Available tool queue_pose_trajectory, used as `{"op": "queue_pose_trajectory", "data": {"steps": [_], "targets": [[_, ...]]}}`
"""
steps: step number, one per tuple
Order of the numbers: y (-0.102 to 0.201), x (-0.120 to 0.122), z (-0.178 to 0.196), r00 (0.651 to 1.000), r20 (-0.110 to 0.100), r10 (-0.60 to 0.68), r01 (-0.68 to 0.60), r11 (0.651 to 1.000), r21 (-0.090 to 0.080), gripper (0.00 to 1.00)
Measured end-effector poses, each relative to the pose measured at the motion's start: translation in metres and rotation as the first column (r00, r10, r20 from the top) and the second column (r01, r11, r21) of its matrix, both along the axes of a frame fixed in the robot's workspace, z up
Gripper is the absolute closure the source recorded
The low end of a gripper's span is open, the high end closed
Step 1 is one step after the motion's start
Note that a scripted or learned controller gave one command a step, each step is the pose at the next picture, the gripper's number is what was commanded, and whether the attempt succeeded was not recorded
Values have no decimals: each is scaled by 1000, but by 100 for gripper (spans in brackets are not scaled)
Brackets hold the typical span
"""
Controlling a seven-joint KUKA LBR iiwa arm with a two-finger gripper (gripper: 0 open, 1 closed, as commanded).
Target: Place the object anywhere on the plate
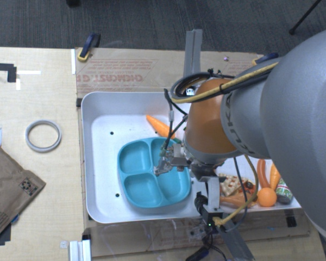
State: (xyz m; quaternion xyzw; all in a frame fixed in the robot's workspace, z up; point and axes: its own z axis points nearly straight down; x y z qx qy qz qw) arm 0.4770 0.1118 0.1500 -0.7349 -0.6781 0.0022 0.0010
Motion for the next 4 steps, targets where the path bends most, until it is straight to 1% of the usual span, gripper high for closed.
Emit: {"op": "queue_pose_trajectory", "data": {"steps": [1,2,3,4], "targets": [[-69,19,41,956,3,-294,294,956,-2,0],[-71,20,48,955,0,-295,295,955,-4,100],[-39,1,110,959,3,-284,284,959,-2,100],[-111,0,77,999,0,35,-35,999,0,100]]}}
